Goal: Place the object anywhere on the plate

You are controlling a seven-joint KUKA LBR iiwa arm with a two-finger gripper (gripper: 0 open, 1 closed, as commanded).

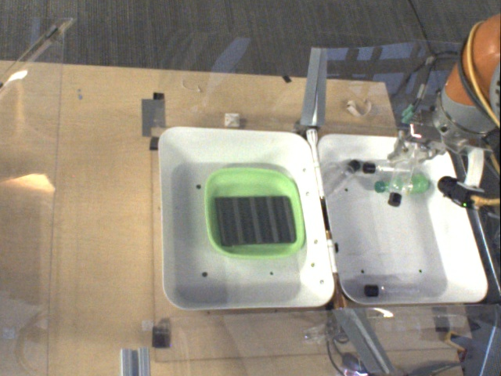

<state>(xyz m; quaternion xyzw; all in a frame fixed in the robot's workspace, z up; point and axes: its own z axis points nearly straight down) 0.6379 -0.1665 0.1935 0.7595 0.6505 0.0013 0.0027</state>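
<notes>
We see two white bins side by side on a wooden bench. The left bin holds a lime-green square plate with a dark grey ribbed panel at its centre. The plate sits roughly mid-bin, a bit toward the divider between the bins.

The right bin has the arm coming in from its upper right, grey body with the orange band showing at the frame edge. The gripper hangs low over the upper part of the right bin; its parts look clear or pale and blur into the white floor. We cannot tell how it is set.

A small green object lies in the upper part of the right bin, right at the gripper tip, with a teal-green bit beside it on the left. We can't say if it is touching the gripper or just under it. It is well apart from the plate, in the other bin.

A small dark piece sits near the front wall of the right bin. A grey metal bar stands upright behind the gap between the bins.
</notes>
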